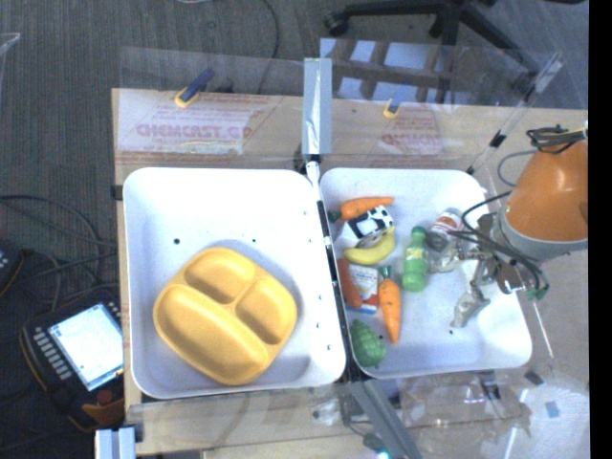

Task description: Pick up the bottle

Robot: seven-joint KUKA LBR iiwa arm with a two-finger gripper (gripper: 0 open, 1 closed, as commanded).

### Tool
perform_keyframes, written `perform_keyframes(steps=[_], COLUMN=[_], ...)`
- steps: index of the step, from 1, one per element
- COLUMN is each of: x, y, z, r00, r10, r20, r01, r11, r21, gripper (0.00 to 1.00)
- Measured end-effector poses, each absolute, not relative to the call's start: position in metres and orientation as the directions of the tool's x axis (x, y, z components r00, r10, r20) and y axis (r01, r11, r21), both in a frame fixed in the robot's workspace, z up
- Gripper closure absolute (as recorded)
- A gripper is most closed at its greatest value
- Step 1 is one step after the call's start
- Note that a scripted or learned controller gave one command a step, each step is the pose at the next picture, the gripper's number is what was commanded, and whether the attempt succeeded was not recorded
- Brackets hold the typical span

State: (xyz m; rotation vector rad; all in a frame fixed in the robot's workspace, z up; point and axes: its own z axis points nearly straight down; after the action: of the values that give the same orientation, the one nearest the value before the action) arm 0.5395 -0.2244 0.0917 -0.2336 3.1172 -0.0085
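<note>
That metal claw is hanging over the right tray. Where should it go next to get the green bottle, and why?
Probably a short shift toward the tray's middle, then down. The gripper hangs over bare white floor near the right bin's outer side, while the green bottle lies apart from it, closer to the divider, beside the banana and a carrot. Nothing sits between its fingers yet.

We see the arm (pixel 550 204) entering from the right, its orange band uppermost and the grey wrist angled down and leftward. The gripper (pixel 469 306) hangs below it, metal parts pointing down-left. We cannot tell how its jaws stand.
</note>
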Motion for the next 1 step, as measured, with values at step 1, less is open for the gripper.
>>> perform_keyframes(steps=[1], x=[0.5247], y=[-0.1344], z=[0.1980], r00=[-0.999], r10=[0.032], r20=[-0.003], r01=[0.032], r11=[0.999], r21=[0.002], gripper=[0.00])
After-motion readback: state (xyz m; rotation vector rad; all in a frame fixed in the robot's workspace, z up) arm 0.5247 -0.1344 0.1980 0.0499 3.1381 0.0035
